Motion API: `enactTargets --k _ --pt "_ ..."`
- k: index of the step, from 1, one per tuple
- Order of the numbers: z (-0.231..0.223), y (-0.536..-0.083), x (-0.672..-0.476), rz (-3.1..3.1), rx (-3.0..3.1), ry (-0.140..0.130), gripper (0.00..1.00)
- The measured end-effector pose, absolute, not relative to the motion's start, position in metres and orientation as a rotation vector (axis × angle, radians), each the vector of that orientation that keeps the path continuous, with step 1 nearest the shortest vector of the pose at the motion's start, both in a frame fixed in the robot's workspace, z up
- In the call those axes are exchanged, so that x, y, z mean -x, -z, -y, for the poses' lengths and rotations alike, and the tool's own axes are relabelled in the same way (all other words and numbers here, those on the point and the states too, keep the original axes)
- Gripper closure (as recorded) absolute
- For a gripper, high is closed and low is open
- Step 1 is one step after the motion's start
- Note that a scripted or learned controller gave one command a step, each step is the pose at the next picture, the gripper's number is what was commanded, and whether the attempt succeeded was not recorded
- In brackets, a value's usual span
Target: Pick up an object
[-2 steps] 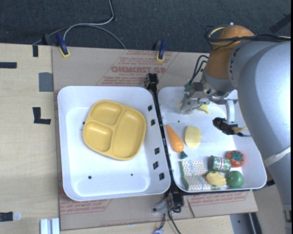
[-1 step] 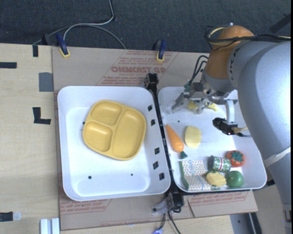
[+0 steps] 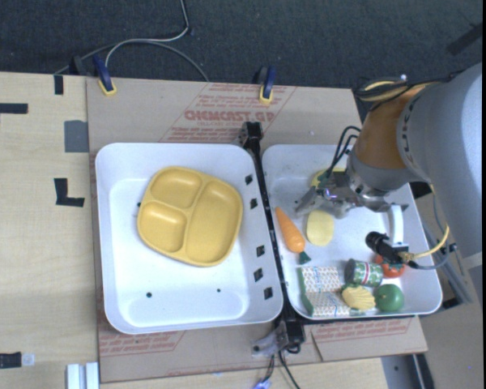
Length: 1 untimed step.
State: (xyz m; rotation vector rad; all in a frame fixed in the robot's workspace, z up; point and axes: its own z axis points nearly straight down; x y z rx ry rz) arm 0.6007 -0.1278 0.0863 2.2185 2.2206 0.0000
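Two white bins sit side by side. Much of the right bin (image 3: 285,168) is covered by the grey arm (image 3: 437,136), and the gripper (image 3: 330,198) is hard to read; whether it is wide or narrow cannot be told. Just below the gripper lies one pale yellow lemon-like piece (image 3: 321,229), with one carrot (image 3: 290,230) beside it. Nearer that bin's front edge lie a small can (image 3: 363,272), a green ball (image 3: 390,297) and a patterned packet (image 3: 322,285). One yellow divided plate (image 3: 189,215) lies in the left bin (image 3: 117,217).
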Motion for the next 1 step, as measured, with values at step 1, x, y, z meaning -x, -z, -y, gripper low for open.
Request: enactTargets --k 1 --pt "0.1290 -0.0867 -0.5821 -2.219 -2.215 -0.004 0.00"
